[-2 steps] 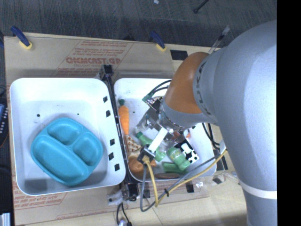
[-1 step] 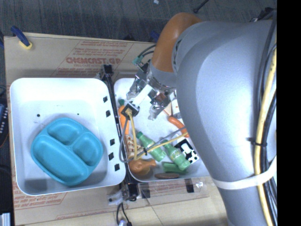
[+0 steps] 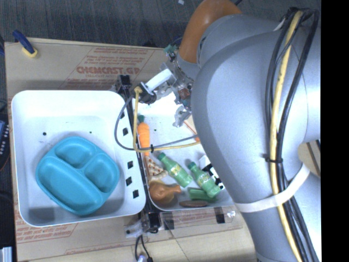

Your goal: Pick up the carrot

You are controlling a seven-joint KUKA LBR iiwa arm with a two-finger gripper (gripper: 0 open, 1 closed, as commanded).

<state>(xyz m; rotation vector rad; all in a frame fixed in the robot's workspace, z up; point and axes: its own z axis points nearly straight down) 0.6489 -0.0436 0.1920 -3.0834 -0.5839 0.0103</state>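
A: Grey arm (image 3: 256, 130) looms nearest, over the right bin (image 3: 163, 111). Left of that bin?
B: Blue sectioned plate (image 3: 77, 173) in the left bin (image 3: 32, 113).
A: Carrot (image 3: 144, 135)?
B: At the right bin's left wall, apart from the end effector (image 3: 182, 105); its spread cannot be judged.

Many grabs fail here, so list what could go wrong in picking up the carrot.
1. The carrot lies against the right bin's left wall, leaving little room for a finger on that side; it may slip out.
2. A cable crosses over the carrot and could snag.
3. Green bottles lie close by; the pincer could knock them.
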